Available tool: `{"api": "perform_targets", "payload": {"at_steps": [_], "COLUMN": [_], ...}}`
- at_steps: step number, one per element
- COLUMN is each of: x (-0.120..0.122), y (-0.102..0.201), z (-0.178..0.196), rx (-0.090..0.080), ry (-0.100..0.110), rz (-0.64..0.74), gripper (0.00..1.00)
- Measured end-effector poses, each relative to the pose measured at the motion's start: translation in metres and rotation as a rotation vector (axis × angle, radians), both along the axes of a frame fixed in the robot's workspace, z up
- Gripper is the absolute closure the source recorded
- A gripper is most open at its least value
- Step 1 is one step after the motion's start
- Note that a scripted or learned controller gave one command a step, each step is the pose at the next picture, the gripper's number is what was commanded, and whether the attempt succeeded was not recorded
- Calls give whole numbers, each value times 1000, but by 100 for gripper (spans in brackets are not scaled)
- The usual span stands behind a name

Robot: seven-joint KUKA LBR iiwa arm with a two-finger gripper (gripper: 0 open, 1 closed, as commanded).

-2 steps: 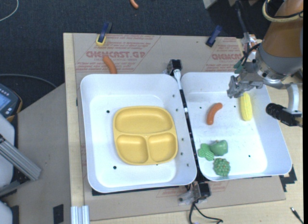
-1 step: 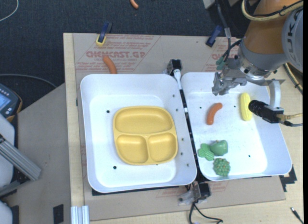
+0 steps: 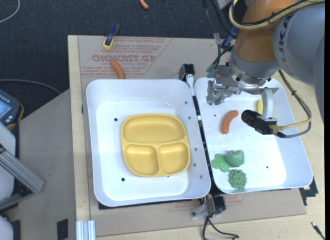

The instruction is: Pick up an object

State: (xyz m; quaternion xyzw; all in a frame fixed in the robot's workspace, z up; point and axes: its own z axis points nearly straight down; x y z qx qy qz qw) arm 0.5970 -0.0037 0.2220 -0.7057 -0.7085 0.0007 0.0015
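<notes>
Here the grey two-finger gripper (image 3: 218, 93) hangs over the far left corner of the right-hand shallow white bin (image 3: 289, 174), close to the divide between the two bins. Nothing sits between its fingers; whether they stand wide or narrow I cannot tell from this slant (the wrist housing hides most of them).

The nearest candidate is the small orange sausage-shaped toy (image 3: 229, 121), lying on the bin floor just toward the near edge from the gripper and slightly to the right. Its long axis runs diagonally, upper end toward the bin's far right, lower end toward the near left. In my judgement a grasp would need the fingers set across that diagonal, after a short shift toward the near edge and a descent.

Further toward the near edge lie a green plastic pepper-like toy (image 3: 229, 160) and a green knobbly broccoli toy (image 3: 237, 178), touching or nearly so. The left-hand white bin (image 3: 103, 182) carries a yellow three-compartment plastic tray (image 3: 154, 144).
</notes>
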Motion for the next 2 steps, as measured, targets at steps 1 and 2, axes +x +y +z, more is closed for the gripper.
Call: {"api": "perform_targets", "payload": {"at_steps": [1,2], "x": [18,7], "y": [47,37], "z": [7,-5], "rx": [1,-1], "ry": [-7,1], "rz": [2,-5], "gripper": [100,100]}}
